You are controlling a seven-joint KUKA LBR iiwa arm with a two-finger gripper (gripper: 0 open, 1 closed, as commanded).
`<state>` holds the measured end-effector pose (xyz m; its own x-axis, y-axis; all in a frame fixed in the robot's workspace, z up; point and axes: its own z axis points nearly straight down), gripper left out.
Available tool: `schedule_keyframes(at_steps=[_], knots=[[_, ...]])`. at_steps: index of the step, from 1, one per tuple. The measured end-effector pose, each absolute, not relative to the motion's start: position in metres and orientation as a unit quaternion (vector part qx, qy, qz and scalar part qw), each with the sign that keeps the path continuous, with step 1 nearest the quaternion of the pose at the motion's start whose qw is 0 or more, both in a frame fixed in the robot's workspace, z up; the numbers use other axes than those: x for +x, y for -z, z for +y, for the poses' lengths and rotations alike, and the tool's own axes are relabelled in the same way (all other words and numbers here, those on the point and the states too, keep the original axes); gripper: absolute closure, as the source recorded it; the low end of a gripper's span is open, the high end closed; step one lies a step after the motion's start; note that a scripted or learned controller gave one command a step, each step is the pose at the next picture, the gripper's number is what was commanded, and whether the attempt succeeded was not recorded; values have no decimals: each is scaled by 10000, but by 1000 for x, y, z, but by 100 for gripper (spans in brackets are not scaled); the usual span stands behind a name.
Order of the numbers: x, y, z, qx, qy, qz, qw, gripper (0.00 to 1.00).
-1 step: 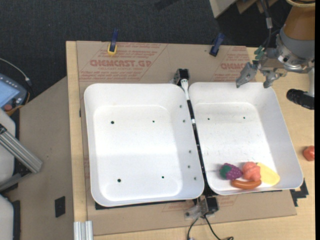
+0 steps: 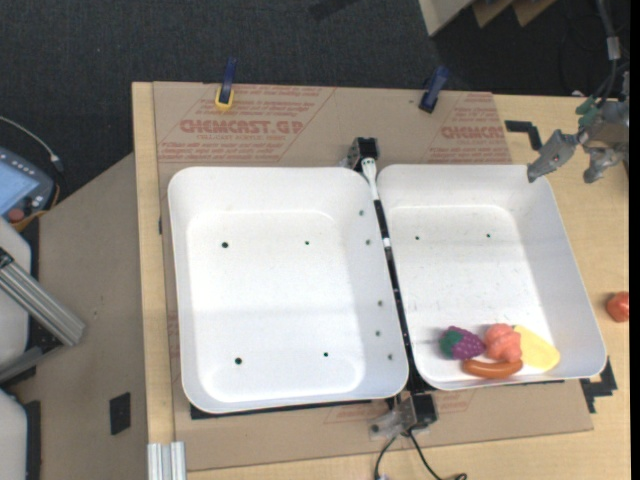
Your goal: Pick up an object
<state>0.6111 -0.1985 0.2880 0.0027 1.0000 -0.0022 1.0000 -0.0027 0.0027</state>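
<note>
At far right, gripper [image 2: 573, 155] hangs open beyond the right bin [image 2: 470, 268]; toy food [image 2: 497, 349] clusters near-right.

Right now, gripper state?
Gripper: open, holding nothing, above the right bin's far right corner, away from the toys.

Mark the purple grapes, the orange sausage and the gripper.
purple grapes [image 2: 462, 343], camera view, middle of the bunch.
orange sausage [image 2: 491, 368], camera view, middle of its length.
gripper [image 2: 572, 158], camera view, midway between its two fingertips.
</note>
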Motion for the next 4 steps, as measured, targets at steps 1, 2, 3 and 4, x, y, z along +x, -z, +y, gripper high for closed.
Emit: schedule_keyframes(at_steps=[1,2,3,4], knots=[[541,-367,-199,7079,-3,7063,17,0],[492,-424,-223,7079,-6,7063,33,0],[494,-432,-223,7070,-5,7072,42,100],[502,-355,-222,7072,6,7070,-13,100]])
